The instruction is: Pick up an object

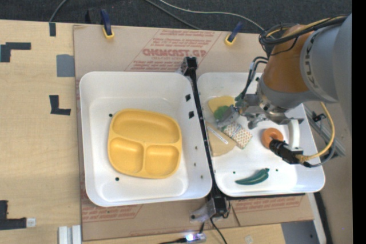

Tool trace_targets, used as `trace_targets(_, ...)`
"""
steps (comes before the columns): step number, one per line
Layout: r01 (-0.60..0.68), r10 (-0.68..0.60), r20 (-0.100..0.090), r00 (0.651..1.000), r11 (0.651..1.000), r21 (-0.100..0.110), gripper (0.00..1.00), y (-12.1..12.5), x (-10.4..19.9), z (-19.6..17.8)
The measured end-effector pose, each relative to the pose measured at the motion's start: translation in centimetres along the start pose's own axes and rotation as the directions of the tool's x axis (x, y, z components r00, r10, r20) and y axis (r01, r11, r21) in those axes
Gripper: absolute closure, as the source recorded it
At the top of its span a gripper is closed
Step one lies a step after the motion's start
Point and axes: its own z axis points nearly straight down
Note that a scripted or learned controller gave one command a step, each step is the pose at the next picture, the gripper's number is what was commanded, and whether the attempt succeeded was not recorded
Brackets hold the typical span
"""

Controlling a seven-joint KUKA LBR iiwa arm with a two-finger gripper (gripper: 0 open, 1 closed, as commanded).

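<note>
In the right bin [309, 180], my gripper [247, 112] is low over a cluster of small things near the bin's left side. Just to its left lies a green and grey item [222, 114] on a pale yellow disc [219, 103]. A beige waffle-patterned piece [238, 135] sits just below the gripper, on a second pale disc [219, 144]. An orange round object [272, 135] lies to the gripper's right, under the wrist. A dark green pepper [253, 177] rests near the bin's front edge. Nothing is visibly lifted off the bin floor.
The left bin [91, 123] holds a yellow divided plate [144, 142]. A black divider clip [189, 66] sits on the wall between the bins. The grey and orange arm [297, 66] covers the right bin's back right corner. Cables trail near its right edge.
</note>
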Motion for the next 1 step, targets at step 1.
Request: trace_targets(1,-0.002,0.002,0.006,1.000,1.000,-0.013,0.00,0.26,-0.19,4.81)
